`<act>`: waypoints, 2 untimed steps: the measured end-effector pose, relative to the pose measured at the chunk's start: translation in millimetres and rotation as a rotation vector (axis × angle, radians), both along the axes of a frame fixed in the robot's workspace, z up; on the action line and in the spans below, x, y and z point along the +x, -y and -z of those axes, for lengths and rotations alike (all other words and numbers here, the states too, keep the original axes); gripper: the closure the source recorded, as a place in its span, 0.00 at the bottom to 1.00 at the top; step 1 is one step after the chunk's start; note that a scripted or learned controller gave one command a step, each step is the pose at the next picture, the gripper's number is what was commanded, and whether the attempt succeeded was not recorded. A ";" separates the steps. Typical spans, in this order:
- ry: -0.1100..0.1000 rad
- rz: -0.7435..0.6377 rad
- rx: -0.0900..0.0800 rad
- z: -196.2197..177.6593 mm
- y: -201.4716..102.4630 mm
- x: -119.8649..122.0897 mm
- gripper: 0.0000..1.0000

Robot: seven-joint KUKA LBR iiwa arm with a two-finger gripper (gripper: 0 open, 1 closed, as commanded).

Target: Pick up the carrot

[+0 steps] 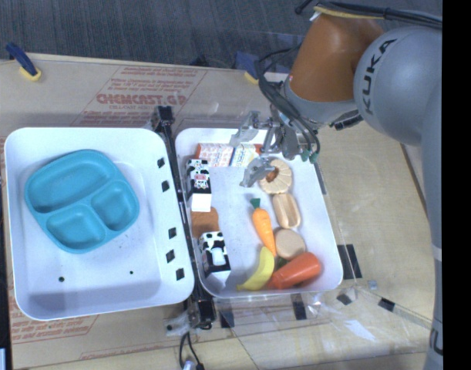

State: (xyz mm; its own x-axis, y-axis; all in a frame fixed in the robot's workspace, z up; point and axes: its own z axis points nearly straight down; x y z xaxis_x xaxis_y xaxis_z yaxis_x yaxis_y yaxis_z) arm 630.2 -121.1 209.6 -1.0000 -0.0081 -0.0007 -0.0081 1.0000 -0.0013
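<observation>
- far left: blue divided plate (81, 199) sitting in the left bin (35, 291), nothing to do with the job.
- along the left wall of the right bin (328, 230): a column of small boxes, a cow-print carton (198, 177) near the top, another cow-print one (214, 253) lower down.
- middle of that bin: carrot (264, 230) lying flat on the bin floor, green stub pointing up-view, orange tip down toward the banana (260, 270). touching or just beside the bread roll (286, 210) on its right.
- lower right corner: a red-orange veggie thing (298, 269) wedged by the banana.
- progress: basically zero so far. carrot not lifted, nothing pinched. whole approach, descent, grasp and lift left to go.
- pincer (260, 169) hanging over the top part of the bin, next to a round donut-looking piece (278, 176), up-view of the carrot and clear of it. looks spread, nothing between the fingers.
- arm (389, 68) coming in from the right, orange band above the wrist, wrist angled down into the bin.
- guessing a short move down-view needed before dropping onto the carrot.
</observation>
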 end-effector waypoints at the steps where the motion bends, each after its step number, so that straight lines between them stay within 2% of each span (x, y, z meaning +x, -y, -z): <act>1: -0.010 -0.029 0.004 104.3 19.9 -65.1 0.00; 2: -0.005 0.161 0.003 119.0 -7.1 -137.9 0.00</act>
State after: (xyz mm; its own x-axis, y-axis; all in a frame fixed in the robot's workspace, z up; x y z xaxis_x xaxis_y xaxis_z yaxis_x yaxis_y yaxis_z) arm 492.3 -114.0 90.6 -0.9884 0.1520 0.0046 0.1520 0.9884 0.0011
